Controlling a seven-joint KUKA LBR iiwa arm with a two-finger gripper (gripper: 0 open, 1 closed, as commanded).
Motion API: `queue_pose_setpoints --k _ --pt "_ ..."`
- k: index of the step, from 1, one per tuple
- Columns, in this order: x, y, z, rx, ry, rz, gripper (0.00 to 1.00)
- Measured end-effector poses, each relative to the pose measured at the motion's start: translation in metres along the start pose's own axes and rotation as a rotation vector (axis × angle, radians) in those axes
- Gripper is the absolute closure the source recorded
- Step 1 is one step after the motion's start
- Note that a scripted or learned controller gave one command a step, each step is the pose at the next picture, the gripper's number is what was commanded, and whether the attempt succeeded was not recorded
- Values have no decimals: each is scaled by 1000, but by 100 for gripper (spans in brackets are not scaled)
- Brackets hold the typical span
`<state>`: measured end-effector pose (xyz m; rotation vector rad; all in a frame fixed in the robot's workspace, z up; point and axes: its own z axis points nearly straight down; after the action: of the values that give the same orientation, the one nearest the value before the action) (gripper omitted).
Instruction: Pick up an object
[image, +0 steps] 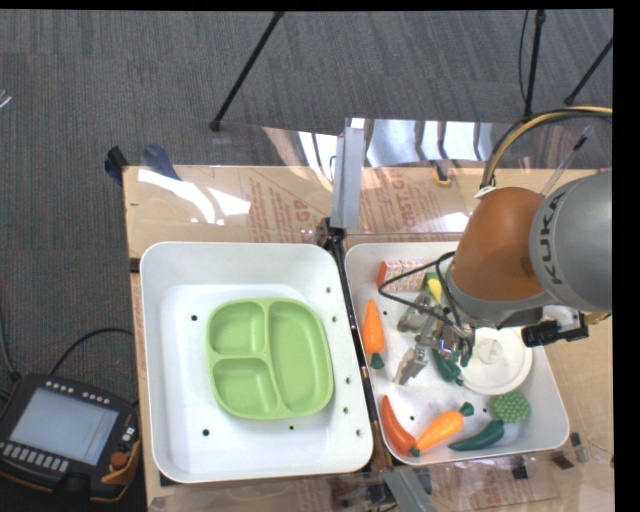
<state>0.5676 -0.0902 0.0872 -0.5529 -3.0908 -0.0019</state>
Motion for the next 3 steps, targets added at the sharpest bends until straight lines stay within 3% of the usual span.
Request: queue_pose_setpoints --k 1,2,3 --pt "-52 30 -1 -1 -4 26 0" --pt "-7 -54 0 3 -2 87 0" --pt "-45 -7 -1 -2 -3 142 0"
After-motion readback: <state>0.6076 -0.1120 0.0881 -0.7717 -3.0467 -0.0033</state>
